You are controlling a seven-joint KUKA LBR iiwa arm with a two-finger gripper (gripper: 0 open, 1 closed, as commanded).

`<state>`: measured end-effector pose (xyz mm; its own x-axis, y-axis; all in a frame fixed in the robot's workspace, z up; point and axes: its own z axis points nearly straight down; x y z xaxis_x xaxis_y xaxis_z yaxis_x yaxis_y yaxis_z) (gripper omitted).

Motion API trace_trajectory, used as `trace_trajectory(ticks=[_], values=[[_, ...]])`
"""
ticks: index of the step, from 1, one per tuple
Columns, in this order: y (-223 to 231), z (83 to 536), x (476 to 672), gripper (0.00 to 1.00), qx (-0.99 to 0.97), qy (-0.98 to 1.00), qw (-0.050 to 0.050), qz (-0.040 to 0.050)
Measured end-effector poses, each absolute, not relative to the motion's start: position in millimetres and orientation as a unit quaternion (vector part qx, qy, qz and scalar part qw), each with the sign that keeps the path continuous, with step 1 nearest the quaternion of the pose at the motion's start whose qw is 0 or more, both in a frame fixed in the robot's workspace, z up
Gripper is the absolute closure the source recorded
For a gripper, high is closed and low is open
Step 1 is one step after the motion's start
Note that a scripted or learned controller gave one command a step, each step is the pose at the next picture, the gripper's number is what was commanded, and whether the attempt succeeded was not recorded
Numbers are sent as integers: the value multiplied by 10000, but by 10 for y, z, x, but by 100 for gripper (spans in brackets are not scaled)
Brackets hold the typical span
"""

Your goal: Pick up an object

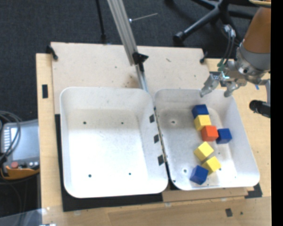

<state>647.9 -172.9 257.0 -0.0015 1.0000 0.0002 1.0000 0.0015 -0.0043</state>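
Note:
Several small blocks lie in the right bin [179,102]: a blue block [200,110] at the top, a yellow block [203,122] below it, an orange block [209,133], and another blue block [224,135] beside that. Lower down sit two yellow blocks [203,151] [212,164] and a blue block [198,174]. My gripper [219,89] hangs above the bin's far right corner, up and to the right of the top blue block. Its two fingers are spread apart with nothing between them.
The left bin [108,140] stands beside the right one, with black clips on the shared rim. A slanted aluminium bar [125,27] rises from the back of the bench. Beyond the bench stands an office chair base [203,13].

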Motion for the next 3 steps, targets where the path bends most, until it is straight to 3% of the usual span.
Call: trace_trajectory(ticks=[1, 3], values=[[-1733, 2604, 6486, 0, -7057, -7085, -10, 9], [-1709, 1760, 6518, 0, -7055, -7088, 4, 15]])
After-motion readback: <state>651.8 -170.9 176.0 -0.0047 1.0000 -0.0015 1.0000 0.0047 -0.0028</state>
